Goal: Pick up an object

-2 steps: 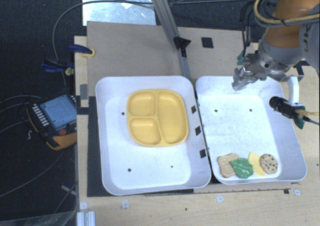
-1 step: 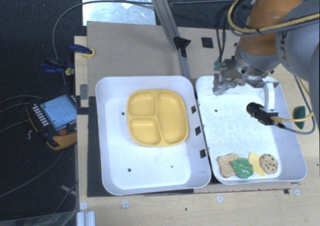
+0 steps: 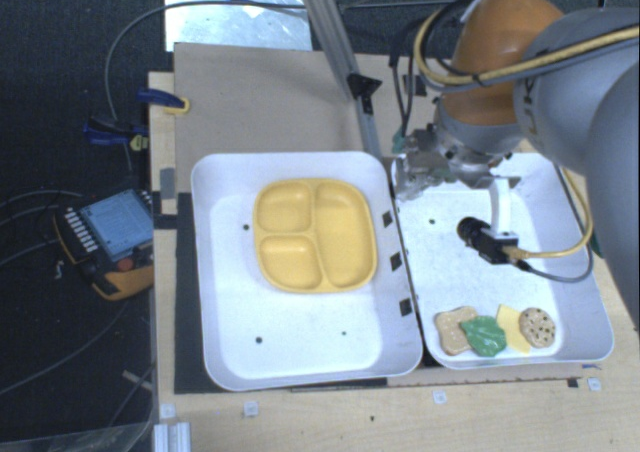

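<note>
Several small food pieces lie in a row at the front of the right bin (image 3: 450,275): a slice of toast (image 3: 455,329), a green leafy piece (image 3: 486,337), a yellow cheese wedge (image 3: 512,325) and a round cookie (image 3: 538,326). My gripper (image 3: 412,178) hangs low over the far left corner of that bin, close to the wall between the two bins and well away from the food. The wrist hides its tip. Just right of it, a black cylinder with a white bracket (image 3: 485,237) sticks out from the arm over the bin floor.
The left bin (image 3: 215,270) holds a yellow three-compartment plate (image 3: 315,235). A slanted metal pole (image 3: 330,20) crosses the back of the bench. Beyond the bench's left edge lie a blue-screened device (image 3: 110,228) and clamps (image 3: 150,100). Yellow cables loop around the arm.
</note>
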